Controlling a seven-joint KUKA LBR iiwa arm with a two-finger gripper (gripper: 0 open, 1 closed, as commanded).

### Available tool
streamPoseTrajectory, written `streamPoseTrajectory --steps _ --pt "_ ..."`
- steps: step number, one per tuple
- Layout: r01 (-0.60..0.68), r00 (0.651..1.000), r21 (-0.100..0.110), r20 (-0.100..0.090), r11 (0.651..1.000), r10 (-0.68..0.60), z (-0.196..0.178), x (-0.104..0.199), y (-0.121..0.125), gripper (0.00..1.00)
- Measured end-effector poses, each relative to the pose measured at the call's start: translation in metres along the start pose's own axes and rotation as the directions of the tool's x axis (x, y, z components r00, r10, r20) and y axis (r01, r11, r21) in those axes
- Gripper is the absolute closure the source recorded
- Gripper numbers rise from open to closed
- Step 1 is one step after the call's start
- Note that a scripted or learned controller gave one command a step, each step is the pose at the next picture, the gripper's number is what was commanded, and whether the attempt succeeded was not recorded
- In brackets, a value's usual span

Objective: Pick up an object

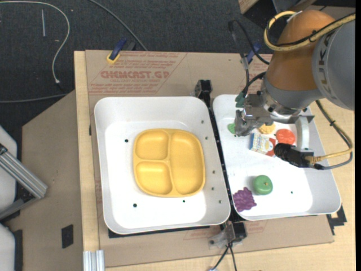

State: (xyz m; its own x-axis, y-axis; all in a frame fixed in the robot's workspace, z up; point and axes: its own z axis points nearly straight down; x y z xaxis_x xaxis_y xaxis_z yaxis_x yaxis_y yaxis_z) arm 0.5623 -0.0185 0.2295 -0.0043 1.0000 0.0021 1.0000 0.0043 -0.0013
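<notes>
Dark carpet is surrounding a desk (84,151) that is carrying two white bins side by side. A yellow divided plate (168,162) is lying in the left bin (107,151). The arm is reaching in from 2 o'clock, its gripper (243,123) hanging low at the right bin's (316,199) 10 o'clock corner; how it is set, I cannot tell. Just beside it, toward 3 o'clock, a small carton (260,143) and an orange piece (285,136) are lying. Toward 6 o'clock, a green apple (262,184) and purple grapes (243,199) are resting.

Red print on the cardboard sheet (148,72) under my bins reads "CHEMCAST GP"; the smaller lines below it are too blurred for me to read.
</notes>
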Motion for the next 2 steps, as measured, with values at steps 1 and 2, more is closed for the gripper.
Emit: streamPoseTrajectory --steps 1,2 --pt "0.001 1.000 -0.002 0.000 1.000 -0.001 -0.007 0.047 -0.001 1.00" --pt "0.003 1.000 -0.002 -0.001 1.000 -0.003 -0.011 0.105 -0.009 1.00"
